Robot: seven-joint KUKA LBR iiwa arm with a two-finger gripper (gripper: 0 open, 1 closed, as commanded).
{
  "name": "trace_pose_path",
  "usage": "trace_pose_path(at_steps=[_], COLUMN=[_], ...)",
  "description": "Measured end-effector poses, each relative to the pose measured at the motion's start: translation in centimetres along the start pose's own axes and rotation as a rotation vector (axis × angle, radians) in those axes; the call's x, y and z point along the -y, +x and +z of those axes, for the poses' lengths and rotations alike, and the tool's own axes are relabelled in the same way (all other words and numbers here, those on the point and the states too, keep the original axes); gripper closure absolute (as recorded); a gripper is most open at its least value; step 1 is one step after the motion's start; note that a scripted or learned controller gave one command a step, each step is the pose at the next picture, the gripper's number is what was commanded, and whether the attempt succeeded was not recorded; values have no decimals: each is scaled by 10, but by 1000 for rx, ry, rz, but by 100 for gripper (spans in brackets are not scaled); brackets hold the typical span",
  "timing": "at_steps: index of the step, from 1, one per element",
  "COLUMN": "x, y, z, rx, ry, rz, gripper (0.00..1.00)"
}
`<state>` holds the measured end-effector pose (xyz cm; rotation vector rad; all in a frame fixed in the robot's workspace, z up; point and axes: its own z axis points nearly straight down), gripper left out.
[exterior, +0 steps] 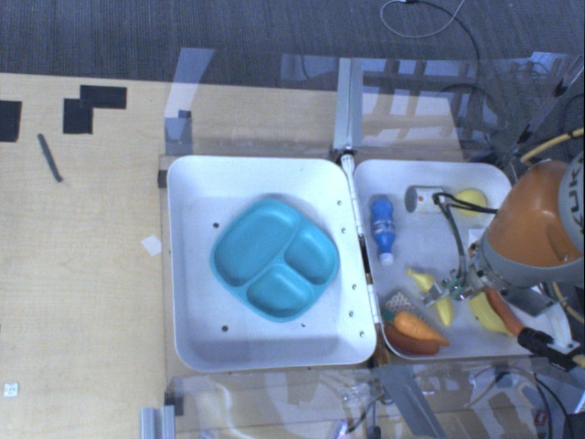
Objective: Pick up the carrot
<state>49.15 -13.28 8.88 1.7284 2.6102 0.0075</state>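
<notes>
One orange tapered carrot [417,330] lies in the right-hand white bin [484,176], against its near wall close to the near left corner, long axis running roughly along that wall with the thick end toward the corner. The grey arm's gripper [454,287] hangs just beyond the carrot's thin end, toward the bin's middle. Whether it is wide or narrow cannot be told, and nothing is seen held.

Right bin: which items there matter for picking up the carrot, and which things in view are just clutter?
Job:
- carrot, front left corner of the right bin
- gripper, low over that bin

Lying about:
- blue bottle
- yellow pieces beside the gripper
- blue divided tray in the left bin
</notes>
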Motion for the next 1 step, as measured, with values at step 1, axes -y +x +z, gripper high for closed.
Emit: trace_pose_path(at_steps=[1], x=[-15], y=[31], z=[0], rx=[7], ry=[-4], rz=[265], gripper=[100])
